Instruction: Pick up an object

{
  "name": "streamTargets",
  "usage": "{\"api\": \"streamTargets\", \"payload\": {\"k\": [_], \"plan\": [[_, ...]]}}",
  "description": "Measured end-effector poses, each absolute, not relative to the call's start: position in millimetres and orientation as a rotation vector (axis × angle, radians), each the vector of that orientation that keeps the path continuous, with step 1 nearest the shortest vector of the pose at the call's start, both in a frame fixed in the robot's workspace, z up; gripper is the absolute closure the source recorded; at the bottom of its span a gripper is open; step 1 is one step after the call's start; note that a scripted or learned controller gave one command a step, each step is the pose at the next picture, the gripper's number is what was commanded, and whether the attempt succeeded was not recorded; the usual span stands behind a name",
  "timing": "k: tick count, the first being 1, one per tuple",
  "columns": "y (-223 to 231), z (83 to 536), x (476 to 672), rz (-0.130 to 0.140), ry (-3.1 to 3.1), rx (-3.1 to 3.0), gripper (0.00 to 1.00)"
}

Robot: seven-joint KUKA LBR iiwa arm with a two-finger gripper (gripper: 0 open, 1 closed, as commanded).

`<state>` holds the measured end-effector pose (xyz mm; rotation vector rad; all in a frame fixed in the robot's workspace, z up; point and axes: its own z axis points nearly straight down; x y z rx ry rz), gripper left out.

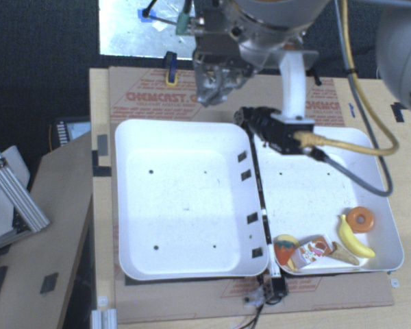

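Four small items crowded the lower-right bin corner, yellow plastic banana [354, 239] among them; gripper [216, 88], aperture unreadable, risked a clumsy multi-object grab.

Even, fairly bright overhead light washes the two shallow white plastic bins [185, 204] nearly featureless. The grey arm [274, 5] up close is blurred; surroundings fall dark.

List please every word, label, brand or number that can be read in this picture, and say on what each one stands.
"CHEMCAST": red print on the brown sheet under the bins, left of the gripper.
Red print on the same sheet, right of the white post: likely the same word, partly hidden, not readable for sure.
Smaller red lines around these words: too blurred to read.
Red and white packet in the right bin: its print is too small to read.
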<state>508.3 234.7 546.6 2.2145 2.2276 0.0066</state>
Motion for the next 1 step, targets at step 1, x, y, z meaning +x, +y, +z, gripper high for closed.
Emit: {"api": "streamTargets", "payload": {"k": [1], "plan": [[234.1, 534.3, 485.5, -0.001, 2.227, 2.217, 1.00]]}}
